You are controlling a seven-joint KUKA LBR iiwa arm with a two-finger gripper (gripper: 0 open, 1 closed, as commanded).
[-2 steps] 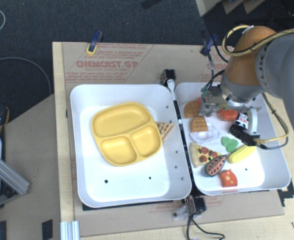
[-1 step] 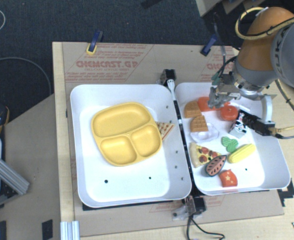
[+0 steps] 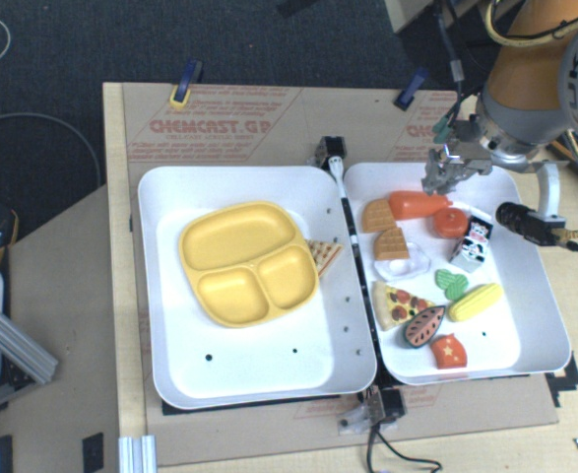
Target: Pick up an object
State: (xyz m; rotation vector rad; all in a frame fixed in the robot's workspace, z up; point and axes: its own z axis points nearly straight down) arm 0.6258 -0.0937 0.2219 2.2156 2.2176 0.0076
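The right bin (image 3: pixel 535 294) holds several toy foods: an orange carrot-like piece (image 3: pixel 418 205), a red tomato (image 3: pixel 450 223), two tan bread pieces (image 3: pixel 377 215) (image 3: pixel 392 244), a small milk carton (image 3: pixel 474 242), a green piece (image 3: pixel 453 283), a yellow corn cob (image 3: pixel 475 302), a pizza slice (image 3: pixel 399 304), a dark oval piece (image 3: pixel 424 326) and a red strawberry (image 3: pixel 449 351). My gripper (image 3: pixel 446 177) hangs at the bin's far edge, just above the right end of the orange piece. Nothing is visibly held.
The left bin (image 3: pixel 160 294) carries a yellow divided plate (image 3: pixel 249 262), with a tan waffle-like wedge (image 3: pixel 323 254) at its right rim. A black ridge (image 3: pixel 353 254) separates the bins. The arm's grey and orange body (image 3: pixel 535 57) fills the upper right.
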